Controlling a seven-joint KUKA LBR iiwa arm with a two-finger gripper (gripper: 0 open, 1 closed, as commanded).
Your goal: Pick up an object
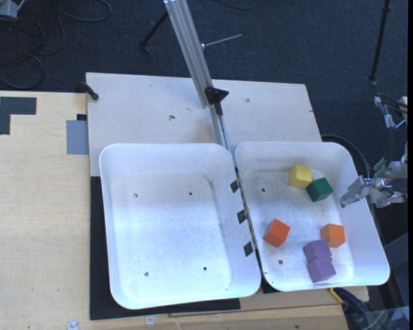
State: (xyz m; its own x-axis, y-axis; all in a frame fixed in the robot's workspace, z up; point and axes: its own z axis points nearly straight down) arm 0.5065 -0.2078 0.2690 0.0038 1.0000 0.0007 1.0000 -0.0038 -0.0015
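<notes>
On the bench, two white bins side by side, five blocks in the right one.

In the camera view, the right bin holds one yellow block touching one green block at the far side, two orange blocks, one near the middle divider and one toward the right wall, and one purple block at the near edge. The left bin lies beside it. The gripper hangs at the right bin's right rim, tilted inward, apart from every block; whether it is released or clenched I cannot tell. Open floor lies between the blocks mid-bin.
</notes>
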